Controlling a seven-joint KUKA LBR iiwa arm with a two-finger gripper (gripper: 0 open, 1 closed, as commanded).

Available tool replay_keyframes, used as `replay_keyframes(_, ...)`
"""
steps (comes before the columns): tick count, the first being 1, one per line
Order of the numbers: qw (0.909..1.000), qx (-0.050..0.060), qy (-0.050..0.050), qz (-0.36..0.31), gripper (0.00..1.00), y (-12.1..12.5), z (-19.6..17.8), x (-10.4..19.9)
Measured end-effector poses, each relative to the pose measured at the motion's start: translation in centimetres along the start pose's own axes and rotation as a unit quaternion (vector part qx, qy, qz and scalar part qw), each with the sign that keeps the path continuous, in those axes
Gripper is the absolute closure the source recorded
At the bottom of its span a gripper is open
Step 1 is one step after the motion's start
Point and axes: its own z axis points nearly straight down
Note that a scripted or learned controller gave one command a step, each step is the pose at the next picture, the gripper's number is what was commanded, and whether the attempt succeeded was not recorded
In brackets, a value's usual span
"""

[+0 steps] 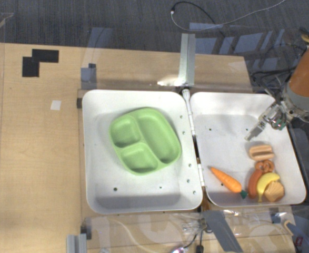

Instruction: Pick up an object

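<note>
The right bin (222, 120) holds several toy foods near its front right corner. An orange carrot (226, 178) lies at a slant. A hot dog bun (261, 152) lies behind a brown pretzel (265, 166). A yellow banana (268, 182) rests against a red piece (253, 184) and a tan piece (275, 192). My gripper (254, 132) hangs over the right bin's back right part, pointing down and to the left. It is just behind the hot dog bun and apart from it. I see nothing held in it.
A green divided plate (143, 140) sits in the middle of the left bin (99, 188). A metal divider (192, 136) runs between the two bins. The arm's orange band (307, 75) is at the right edge, above black cables.
</note>
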Motion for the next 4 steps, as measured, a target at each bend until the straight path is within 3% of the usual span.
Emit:
replay_keyframes(1,0.9985,-0.002,-0.003,-0.054,0.00,-6.4,4.3,6.7)
replay_keyframes(2,0.9980,0.000,0.000,0.063,0.00,-2.0,1.1,2.2)
replay_keyframes(3,0.9685,0.000,0.000,0.249,0.00,2.1,-5.0,-2.1)
replay_keyframes(4,0.9836,0.001,0.001,0.180,0.00,-3.1,1.4,3.3)
